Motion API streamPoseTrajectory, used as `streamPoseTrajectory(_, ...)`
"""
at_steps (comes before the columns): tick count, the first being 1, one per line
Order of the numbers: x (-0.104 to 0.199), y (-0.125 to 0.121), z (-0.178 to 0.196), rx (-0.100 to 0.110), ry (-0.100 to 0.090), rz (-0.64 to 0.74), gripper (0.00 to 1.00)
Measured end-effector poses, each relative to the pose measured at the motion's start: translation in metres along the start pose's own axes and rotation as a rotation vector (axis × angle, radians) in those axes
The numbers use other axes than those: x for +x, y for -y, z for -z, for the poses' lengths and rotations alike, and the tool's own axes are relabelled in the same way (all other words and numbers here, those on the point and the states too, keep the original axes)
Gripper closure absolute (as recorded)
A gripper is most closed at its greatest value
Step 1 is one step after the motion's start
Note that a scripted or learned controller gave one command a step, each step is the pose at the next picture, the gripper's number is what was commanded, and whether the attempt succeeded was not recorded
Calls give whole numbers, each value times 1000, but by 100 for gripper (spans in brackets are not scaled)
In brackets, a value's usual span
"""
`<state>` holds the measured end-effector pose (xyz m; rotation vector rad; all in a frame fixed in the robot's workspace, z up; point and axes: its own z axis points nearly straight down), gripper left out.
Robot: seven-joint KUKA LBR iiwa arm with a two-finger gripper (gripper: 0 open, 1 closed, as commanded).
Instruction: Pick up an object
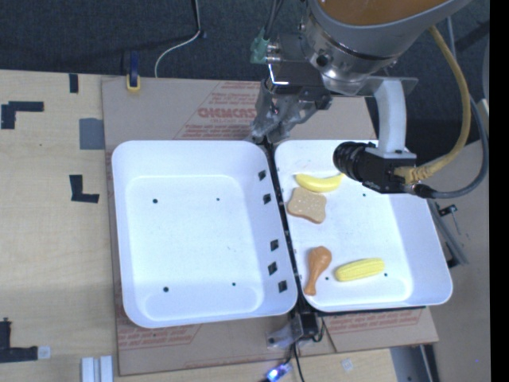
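Gripper [269, 127] at the bins' far edge — jaw state impossible to tell; banana [318, 183] nearest, down-right, long axis crosswise

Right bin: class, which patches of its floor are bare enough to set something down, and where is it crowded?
In the right bin, bare floor lies right of the bread slice, between the banana and the corn cob. It is crowded along the left wall, where banana, bread and drumstick line up.

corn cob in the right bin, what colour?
Yellow. The corn cob lies near the right bin's front edge, beside the chicken drumstick; camera view shows it clearly.
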<state>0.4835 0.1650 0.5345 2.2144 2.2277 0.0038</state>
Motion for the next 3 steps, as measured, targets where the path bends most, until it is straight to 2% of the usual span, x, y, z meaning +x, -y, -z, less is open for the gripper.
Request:
streamPoseTrajectory(1, -2, 0, 8, 3, 2, -2, 100)
streamPoseTrajectory(2, 27, 2, -138, 19, 8, -2, 100)
streamPoseTrajectory(3, 26, 0, -130, 4, 2, -4, 0)
